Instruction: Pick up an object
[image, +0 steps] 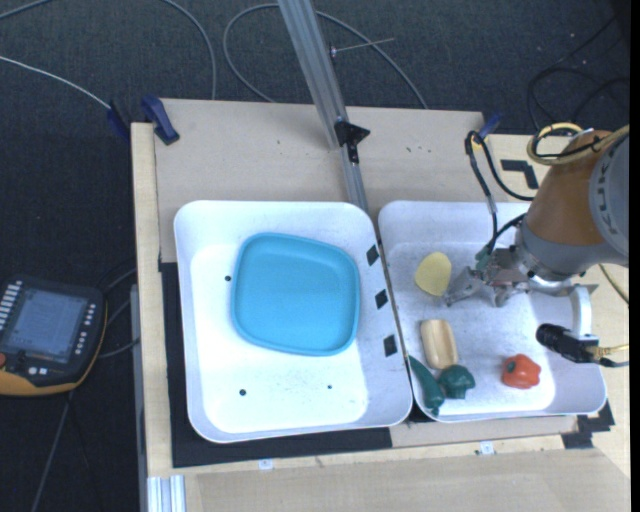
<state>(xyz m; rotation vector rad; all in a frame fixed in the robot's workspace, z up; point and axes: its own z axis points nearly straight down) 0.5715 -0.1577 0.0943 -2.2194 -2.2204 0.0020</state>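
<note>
Several small objects lie in the right bin (570, 395): a yellow rounded piece (434, 273), a tan cylinder (438, 343), a dark green piece (446, 383) at the front left corner and a red pepper (520, 371). My gripper (466, 280) hangs low over the bin's middle, just right of the yellow piece and apart from it. It stands open, with nothing between its fingers. The tan cylinder lies a little in front of it.
The left bin (200, 330) holds a large blue plate (296, 292). A metal pole (318, 60) slants in from the back, ending between the bins. A black cable (486, 190) loops at the arm's wrist. A handheld pendant (45, 335) rests off the bench at left.
</note>
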